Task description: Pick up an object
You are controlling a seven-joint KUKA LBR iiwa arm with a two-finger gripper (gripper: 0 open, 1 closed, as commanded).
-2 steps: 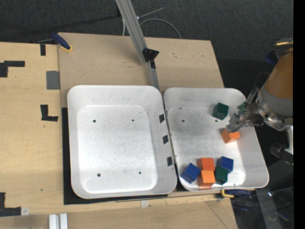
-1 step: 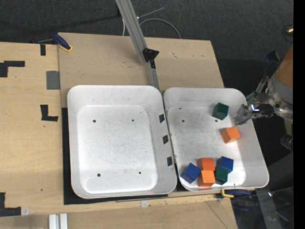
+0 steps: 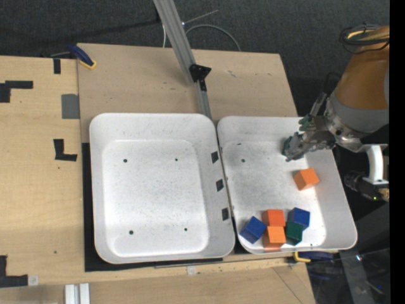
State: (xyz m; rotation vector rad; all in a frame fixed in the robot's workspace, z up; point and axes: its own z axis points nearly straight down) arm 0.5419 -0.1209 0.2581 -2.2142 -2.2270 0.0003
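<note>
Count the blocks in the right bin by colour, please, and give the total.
Orange blocks: 3
Blue blocks: 2
Green blocks: 1
Total: 6, all in the right bin

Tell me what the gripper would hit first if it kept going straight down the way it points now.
Probably bare floor of the right bin. The gripper hangs above it, and the lone orange block lies off to one side, apparently out of line, though depth is hard to judge.
</note>
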